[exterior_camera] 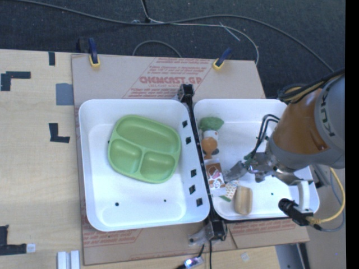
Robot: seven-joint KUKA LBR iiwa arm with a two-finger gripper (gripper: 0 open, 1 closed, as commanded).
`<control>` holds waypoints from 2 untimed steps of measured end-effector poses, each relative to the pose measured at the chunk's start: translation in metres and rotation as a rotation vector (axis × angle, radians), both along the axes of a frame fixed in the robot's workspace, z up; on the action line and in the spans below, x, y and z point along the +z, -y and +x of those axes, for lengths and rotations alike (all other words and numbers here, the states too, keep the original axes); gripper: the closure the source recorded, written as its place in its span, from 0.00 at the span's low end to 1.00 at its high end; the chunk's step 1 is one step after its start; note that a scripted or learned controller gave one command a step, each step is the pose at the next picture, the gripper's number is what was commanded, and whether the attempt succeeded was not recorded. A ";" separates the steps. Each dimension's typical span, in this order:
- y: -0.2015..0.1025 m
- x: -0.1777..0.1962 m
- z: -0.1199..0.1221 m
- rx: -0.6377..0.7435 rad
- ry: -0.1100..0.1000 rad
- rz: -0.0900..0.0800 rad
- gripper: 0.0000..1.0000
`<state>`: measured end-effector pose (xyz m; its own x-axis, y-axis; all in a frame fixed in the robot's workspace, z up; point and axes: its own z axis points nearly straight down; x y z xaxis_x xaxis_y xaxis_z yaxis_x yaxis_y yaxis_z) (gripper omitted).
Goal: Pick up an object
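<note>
- The grey arm with its orange band reaches into the right white bin; its two-finger gripper hangs low over the bin floor — whether it is wide or narrow cannot be told.
- Just below it lies a tan bread-shaped piece.
- Along the bin's left wall: a green leafy toy, an orange round piece and a small printed packet.
- The left white bin holds a green compartment plate — well apart from the gripper.

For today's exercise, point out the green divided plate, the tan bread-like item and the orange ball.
green divided plate (145,148), camera view, centre ridge.
tan bread-like item (243,200), camera view, middle.
orange ball (209,145), camera view, top surface.
</note>
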<state>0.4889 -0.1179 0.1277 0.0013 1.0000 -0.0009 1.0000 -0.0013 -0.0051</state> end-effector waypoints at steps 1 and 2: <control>0.013 -0.035 0.004 -0.012 0.022 -0.020 0.00; 0.003 -0.025 0.006 -0.002 0.024 -0.004 1.00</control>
<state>0.4952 -0.1210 0.1030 0.0035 1.0000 -0.0047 0.9998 -0.0035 0.0185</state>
